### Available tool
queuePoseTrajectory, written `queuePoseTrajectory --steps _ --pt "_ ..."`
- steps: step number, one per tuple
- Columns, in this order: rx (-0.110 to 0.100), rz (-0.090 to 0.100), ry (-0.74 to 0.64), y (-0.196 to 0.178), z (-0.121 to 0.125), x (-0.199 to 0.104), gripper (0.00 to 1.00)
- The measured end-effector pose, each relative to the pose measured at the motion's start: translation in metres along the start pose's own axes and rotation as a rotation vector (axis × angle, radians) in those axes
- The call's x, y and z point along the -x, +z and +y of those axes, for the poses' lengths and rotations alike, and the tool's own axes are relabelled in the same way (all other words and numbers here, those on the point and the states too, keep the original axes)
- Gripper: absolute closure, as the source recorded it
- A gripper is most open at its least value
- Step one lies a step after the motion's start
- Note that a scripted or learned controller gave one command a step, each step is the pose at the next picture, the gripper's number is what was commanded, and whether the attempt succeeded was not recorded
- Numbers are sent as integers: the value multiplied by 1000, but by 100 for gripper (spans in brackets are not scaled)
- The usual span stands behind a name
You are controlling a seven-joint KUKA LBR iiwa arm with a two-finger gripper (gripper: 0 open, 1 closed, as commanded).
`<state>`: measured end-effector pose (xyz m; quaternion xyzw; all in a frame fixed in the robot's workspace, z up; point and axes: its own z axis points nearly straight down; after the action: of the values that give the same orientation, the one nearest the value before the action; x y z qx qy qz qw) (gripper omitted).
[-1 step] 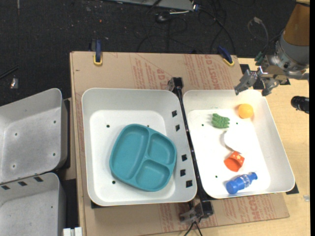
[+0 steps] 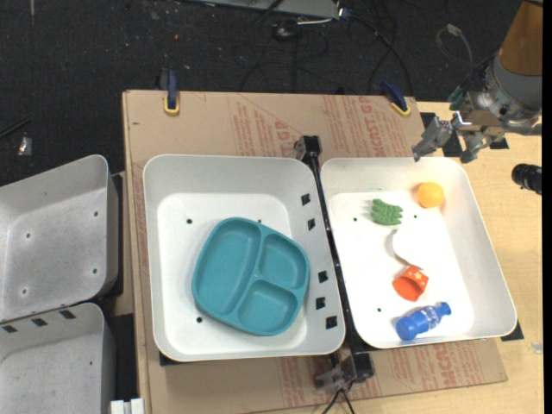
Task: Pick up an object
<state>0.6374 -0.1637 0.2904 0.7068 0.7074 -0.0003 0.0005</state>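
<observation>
Objects for picking lie in the right-hand bin (image 2: 483, 257), none of them in the hand (image 2: 448, 141). That hand sits at the upper right of the frame, above the bin's far right corner, on the grey arm (image 2: 517, 84) with its orange band. Its fingers stand spread apart with nothing between them.

Nearest the hand, an orange ball (image 2: 429, 194) rests in the upper part of the right bin. Just left of the ball lies a green leafy toy (image 2: 387, 212). Below these, near the bin's centre, is a white curved piece (image 2: 398, 247), hard to make out against the white floor. Lower still sits an orange-red cup (image 2: 410, 283) on its side, and near the bottom edge a blue bottle (image 2: 422, 319) lies flat.

The left bin (image 2: 172, 231), beside the right one, holds a teal divided plate (image 2: 250, 276). Both bins rest on the brown worktop (image 2: 233, 119).
</observation>
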Motion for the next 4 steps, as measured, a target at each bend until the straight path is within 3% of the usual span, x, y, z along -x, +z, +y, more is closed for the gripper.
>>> queuePoseTrajectory --steps 3,4 --pt "-6 2 -2 164 -1 -21 0" --pt "2 0 -2 149 1 -21 100"
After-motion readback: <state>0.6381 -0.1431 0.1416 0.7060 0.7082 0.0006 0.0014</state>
